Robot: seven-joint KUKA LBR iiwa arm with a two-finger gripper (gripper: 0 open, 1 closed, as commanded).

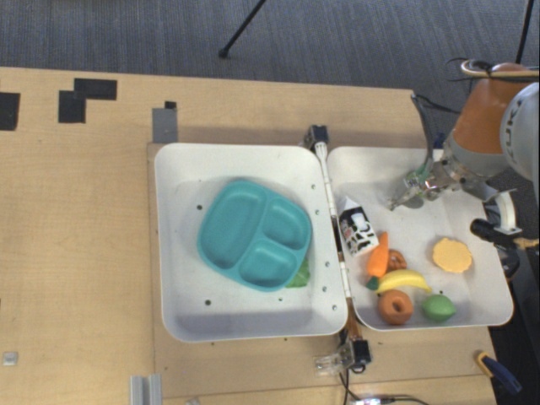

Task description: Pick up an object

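Toy food lies clustered in the right bin [472, 184]: a black-and-white carton [357, 230] near the divider, an orange carrot [379, 256] just beside it, a yellow banana [402, 281] touching the carrot's lower end, a brown doughnut [396, 307] under the banana, a green lime [439, 308] beside the doughnut, and a yellow disc [452, 256] set apart toward the right wall. The gripper [403, 197] hangs over the bare upper part of that bin, well apart from every item — its fingers look spread, with nothing between them. The grey arm [506, 125], with its orange band, reaches in from the right. In the left bin [177, 310] sits a teal divided tray [255, 233], tilted, with a scrap of something green [298, 278] peeking from under its lower right corner — too hidden to identify.
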